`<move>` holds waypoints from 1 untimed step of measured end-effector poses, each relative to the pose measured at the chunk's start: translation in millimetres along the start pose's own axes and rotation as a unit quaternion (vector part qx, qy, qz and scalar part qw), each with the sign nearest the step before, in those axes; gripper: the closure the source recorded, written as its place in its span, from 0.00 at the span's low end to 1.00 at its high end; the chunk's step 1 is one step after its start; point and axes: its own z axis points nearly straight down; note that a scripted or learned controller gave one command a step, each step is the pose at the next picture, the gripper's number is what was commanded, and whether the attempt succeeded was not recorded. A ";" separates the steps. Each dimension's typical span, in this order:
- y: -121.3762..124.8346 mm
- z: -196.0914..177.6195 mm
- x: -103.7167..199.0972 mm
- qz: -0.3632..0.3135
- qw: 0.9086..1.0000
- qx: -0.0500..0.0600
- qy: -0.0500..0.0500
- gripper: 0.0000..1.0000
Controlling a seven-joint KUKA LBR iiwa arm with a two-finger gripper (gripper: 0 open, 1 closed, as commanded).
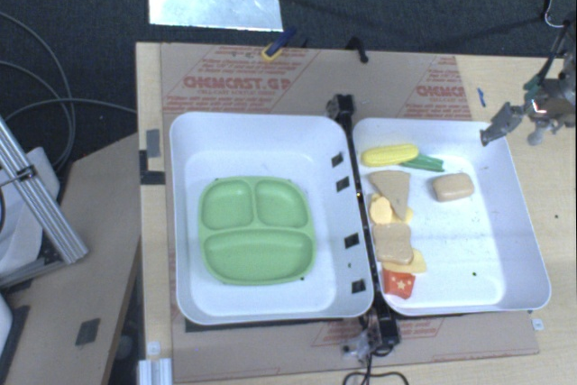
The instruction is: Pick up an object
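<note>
Hovering at the far right corner of the right bin (527, 279), my gripper (518, 123) hangs above the rim; whether its jaws are spread or closed I cannot tell. Toy food lies along the bin's left side: corn cob (389, 155), bread slice (389, 186), red fries carton (398, 283), with a tan bun (452, 187) apart. A green divided plate (257, 230) sits in the left bin (243, 132).

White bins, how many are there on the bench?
2. The left white bin holds a green divided plate. The right white bin sits right beside it, holding the toy food. Neither seems to hide another.
</note>
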 end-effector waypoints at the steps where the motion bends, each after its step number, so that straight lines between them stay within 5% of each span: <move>1: -9.9 178.5 126.8 -0.005 1.000 0.008 0.005 0.00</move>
